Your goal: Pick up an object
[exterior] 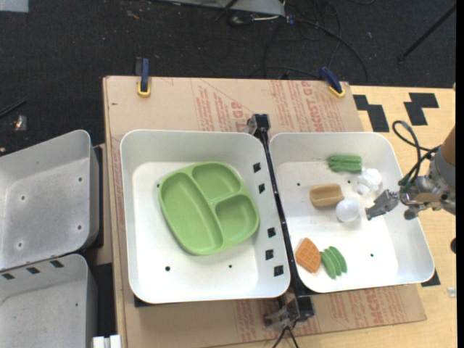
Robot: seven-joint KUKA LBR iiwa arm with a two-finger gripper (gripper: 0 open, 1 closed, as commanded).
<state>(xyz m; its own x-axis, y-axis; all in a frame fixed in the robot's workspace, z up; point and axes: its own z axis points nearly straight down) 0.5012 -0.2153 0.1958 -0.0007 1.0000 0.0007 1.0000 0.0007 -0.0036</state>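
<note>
The right bin (406,263) holds a green bean pod (345,163), a tan bread-like piece (325,195), two white lumps (370,180) (348,210), an orange waffle piece (308,255) and a green pea pod (334,261). My gripper (382,204) reaches in from the right edge and sits low over the bin's right side, just right of the lower white lump. Nothing shows between its fingers.
The left bin (145,267) holds a green divided plate (208,206). A black divider (274,216) runs between the bins. Blue and yellow clamps (143,77) (333,82) grip the cardboard at the back. Grey trays (43,194) lie at far left.
</note>
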